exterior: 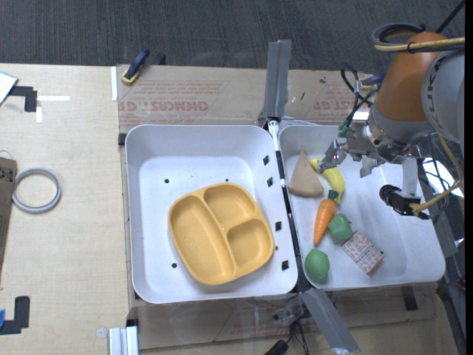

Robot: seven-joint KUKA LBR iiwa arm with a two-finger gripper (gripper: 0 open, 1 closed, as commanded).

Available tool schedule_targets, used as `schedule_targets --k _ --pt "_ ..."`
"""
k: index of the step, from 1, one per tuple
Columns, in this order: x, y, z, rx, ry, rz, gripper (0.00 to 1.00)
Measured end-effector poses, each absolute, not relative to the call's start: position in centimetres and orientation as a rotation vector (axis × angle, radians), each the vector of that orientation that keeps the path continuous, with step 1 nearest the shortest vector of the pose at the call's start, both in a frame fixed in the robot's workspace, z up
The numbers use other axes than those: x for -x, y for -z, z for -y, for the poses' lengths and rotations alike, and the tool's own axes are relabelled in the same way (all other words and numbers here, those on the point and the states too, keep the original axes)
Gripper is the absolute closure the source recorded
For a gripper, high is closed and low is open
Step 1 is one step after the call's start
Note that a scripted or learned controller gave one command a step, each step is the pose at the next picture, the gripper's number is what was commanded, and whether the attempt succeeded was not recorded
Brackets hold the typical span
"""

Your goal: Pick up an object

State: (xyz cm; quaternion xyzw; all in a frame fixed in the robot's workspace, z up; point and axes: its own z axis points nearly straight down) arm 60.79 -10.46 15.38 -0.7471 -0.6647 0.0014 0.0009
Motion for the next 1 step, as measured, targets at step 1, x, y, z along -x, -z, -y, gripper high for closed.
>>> schedule_targets --k 1 --pt "-58.34 -9.60 10.49 2.378 0.006 2.060 0.00"
